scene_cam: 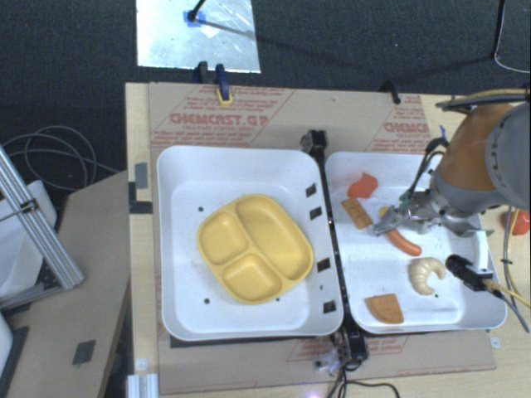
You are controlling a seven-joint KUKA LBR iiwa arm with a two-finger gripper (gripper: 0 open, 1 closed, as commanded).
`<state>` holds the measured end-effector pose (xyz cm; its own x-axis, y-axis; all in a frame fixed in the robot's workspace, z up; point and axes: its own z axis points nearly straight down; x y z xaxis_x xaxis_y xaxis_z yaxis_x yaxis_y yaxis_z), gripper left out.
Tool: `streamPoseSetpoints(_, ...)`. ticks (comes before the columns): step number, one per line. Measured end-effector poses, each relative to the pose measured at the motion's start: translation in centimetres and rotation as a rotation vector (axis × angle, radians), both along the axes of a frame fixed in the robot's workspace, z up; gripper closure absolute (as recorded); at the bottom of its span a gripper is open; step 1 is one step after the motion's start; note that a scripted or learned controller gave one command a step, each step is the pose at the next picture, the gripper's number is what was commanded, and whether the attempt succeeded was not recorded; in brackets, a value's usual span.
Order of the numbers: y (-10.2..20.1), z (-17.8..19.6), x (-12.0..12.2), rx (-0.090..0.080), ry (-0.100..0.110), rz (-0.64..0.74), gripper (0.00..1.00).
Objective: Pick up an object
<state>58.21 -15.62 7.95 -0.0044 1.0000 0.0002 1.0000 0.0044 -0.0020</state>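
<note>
Gripper (pixel 390 220), low in the right bin (pixel 465 309). Its metal tip sits at the left end of the sausage (pixel 404 241) and just right of the ridged cracker strip (pixel 356 213). How far the fingers are apart cannot be told, and nothing is seen held between them.

Risks, as judged from this pose: the tip lies between 2 close neighbours, so a closing grasp may pinch the sausage by its end alone and let it swing or slip out on the lift. It may also nudge the cracker strip aside and catch neither. The sausage is round and smooth, so it may roll from under the fingers.

Count, right bin: 1 sausage, 1 cracker strip, 1 orange-red wedge (pixel 362 186) near the far wall, 1 croissant (pixel 425 273) just beyond the sausage toward the near edge, 1 toast slice (pixel 385 308) at the near wall. That makes 5 candidate objects.

Count, left bin (pixel 178 222): 1 yellow divided plate (pixel 254 247) with 3 compartments.

Bench: 2 white bins side by side, 1 arm (pixel 477 168) reaching in from the right.
</note>
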Motion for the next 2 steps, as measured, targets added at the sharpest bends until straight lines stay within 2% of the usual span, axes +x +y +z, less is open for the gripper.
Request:
streamPoseSetpoints(1, -0.1, 1.6, 0.2, -0.002, -0.007, 0.000, 1.00)
streamPoseSetpoints(2, 8.4, 11.0, -3.1, 0.003, -0.009, 0.007, 1.00)
